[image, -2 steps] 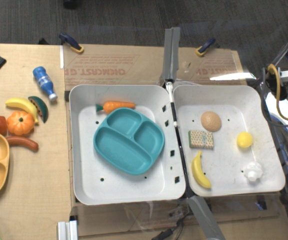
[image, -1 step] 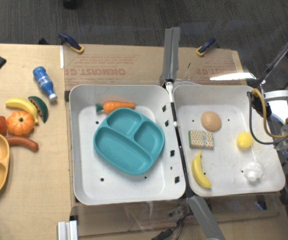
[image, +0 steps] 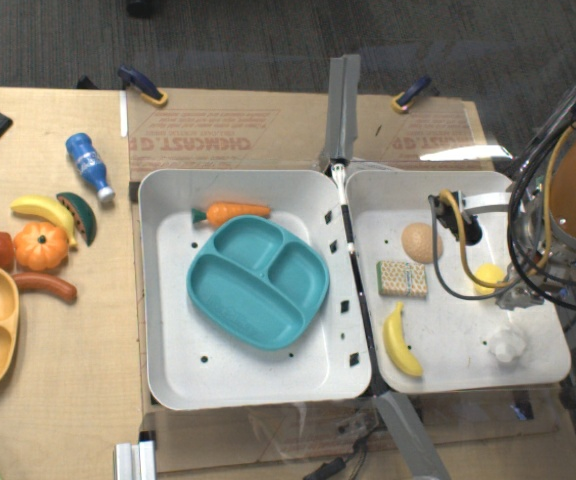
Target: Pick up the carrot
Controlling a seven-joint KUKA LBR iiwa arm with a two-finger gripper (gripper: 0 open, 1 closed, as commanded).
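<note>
Gripper (image: pixel 516 296) over right bin (image: pixel 538 368), near its right side, amid black cables; its opening cannot be told, nothing seen in its grasp. Carrot (image: pixel 234 211) lies in left bin (image: pixel 168 368), far edge, touching teal plate (image: pixel 258 280).

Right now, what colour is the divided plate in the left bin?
Teal blue; the divided plate shows clearly in the camera view.

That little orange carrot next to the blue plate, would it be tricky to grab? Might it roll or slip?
The small orange toy carrot with a green top looks like smooth, hard plastic, so it is probably stiff, light and somewhat slippery. Its rounded, tapered shape suggests it could roll if nudged. It lies close against the teal divided plastic plate, which may leave little room on that side.
</note>
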